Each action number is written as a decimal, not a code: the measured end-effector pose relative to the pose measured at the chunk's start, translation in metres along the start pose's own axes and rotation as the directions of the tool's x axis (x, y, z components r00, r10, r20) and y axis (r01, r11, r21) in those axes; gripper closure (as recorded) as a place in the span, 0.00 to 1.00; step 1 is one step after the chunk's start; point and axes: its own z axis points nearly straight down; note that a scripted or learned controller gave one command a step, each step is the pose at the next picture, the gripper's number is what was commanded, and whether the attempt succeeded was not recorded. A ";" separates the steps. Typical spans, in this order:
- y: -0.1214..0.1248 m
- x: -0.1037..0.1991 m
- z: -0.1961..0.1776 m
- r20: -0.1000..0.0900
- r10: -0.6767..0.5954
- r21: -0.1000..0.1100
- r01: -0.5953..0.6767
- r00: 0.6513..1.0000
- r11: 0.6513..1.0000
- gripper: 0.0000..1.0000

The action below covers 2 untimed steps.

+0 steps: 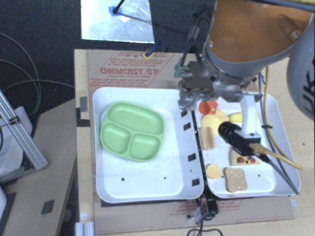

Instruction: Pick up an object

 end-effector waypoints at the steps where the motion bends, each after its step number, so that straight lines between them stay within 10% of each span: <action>1: 0.001 0.000 -0.006 0.003 -0.005 0.004 0.005 1.000 1.000 1.00; 2: 0.002 0.000 -0.017 0.002 -0.011 0.002 0.011 1.000 1.000 1.00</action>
